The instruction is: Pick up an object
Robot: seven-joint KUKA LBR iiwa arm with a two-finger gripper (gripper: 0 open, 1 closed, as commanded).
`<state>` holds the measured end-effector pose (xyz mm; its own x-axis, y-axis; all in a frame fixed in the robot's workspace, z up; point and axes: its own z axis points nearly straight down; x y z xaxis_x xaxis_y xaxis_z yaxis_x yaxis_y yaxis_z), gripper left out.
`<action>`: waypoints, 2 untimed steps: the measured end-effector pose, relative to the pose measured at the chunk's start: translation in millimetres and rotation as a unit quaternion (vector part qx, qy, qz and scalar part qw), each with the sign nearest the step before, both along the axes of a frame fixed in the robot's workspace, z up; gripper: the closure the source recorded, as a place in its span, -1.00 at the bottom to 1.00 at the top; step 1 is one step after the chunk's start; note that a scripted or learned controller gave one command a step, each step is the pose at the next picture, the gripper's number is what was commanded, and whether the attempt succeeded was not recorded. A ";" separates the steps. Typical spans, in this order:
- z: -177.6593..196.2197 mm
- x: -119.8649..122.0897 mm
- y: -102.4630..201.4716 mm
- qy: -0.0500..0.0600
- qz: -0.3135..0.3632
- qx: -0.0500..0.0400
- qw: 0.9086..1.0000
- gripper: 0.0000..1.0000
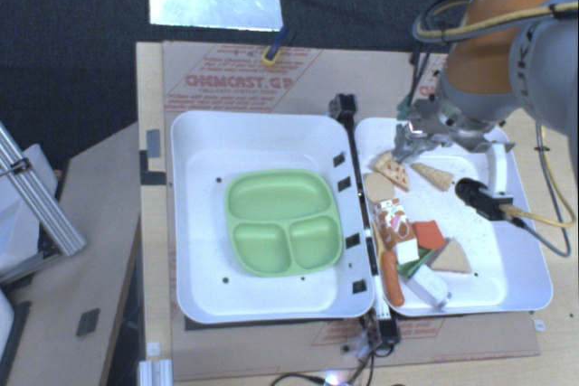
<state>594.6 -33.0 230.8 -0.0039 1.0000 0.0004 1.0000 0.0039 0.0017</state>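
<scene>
**Mia:** Where is the claw [407,143]?

**Ben:** It is low in the right bin [525,271], near the back. I cannot tell if it is open or closed, or if it has anything.

**Mia:** What is right by it?

**Ben:** A pizza slice [392,170] is just under it. An ice cream cone [433,175] lies beside that.

**Mia:** And farther away?

**Ben:** A red block [429,234], a carrot [391,277], a tan wedge [451,258] and a white thing [429,286] sit near the front. The left bin [204,158] has a green tray [279,222] with three parts.
</scene>
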 end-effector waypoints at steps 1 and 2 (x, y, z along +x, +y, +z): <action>-15.9 9.7 5.6 0.000 0.000 0.000 1.000 1.00; -7.6 8.1 11.5 0.000 0.001 0.000 1.000 1.00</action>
